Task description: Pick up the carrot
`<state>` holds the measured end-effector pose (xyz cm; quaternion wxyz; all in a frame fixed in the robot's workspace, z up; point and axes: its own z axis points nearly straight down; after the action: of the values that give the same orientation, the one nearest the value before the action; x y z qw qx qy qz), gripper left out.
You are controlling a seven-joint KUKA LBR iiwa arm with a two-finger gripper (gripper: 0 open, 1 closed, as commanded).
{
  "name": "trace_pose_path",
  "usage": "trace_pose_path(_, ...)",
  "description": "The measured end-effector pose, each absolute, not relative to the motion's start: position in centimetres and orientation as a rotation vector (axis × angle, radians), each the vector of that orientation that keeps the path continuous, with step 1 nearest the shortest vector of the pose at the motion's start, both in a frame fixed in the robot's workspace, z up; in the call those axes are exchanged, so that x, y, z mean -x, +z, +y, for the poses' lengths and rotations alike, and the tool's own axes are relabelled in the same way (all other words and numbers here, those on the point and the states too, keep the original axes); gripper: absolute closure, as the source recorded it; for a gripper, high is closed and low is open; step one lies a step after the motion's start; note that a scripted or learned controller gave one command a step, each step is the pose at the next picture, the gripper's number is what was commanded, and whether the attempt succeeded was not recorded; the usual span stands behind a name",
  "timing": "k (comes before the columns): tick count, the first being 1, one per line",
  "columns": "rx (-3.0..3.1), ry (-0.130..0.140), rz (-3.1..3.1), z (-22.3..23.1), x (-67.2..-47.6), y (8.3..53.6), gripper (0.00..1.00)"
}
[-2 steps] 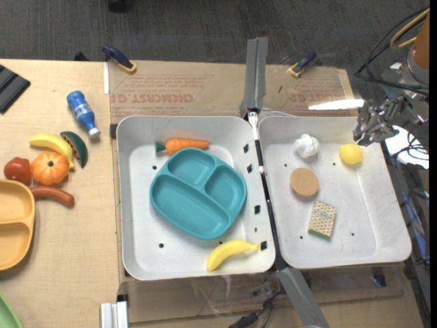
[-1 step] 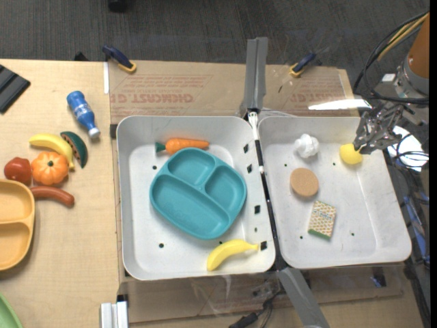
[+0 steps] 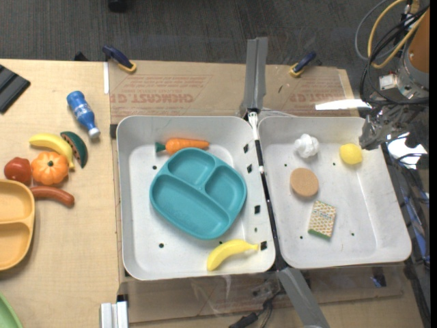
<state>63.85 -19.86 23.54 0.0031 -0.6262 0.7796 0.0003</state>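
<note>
The orange carrot point(image 3: 183, 144) with a green stem end lies flat in the left bin point(image 3: 134, 203), near the far wall, touching the far rim of a teal divided plate point(image 3: 198, 193). My gripper point(image 3: 373, 132) hangs over the far right edge of the right bin point(image 3: 382, 224), just right of a yellow lemon point(image 3: 351, 154) and far from the carrot. Cables crowd around the wrist.
A yellow banana point(image 3: 231, 253) lies at the left bin's near edge. The right bin holds a white crumpled ball point(image 3: 306, 145), a tan disc point(image 3: 304, 182) and a sponge point(image 3: 322, 219). Toy food, a blue bottle point(image 3: 83, 113) and a yellow dish point(image 3: 13, 224) sit on the bench at left.
</note>
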Motion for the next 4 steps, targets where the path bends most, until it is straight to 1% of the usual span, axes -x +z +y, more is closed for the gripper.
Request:
trace_pose_path(1,2.637,0.004,1.698,-17.5,-60.9,23.7,1.00)
trace_pose_path(2,2.887,0.007,1.228,-15.9,-61.2,21.3,1.00)
trace_pose_path(3,3.073,0.001,0.635,-15.2,-60.3,21.3,1.00)
trace_pose_path(4,3.108,-0.002,0.417,-20.3,-56.2,27.8,1.00)
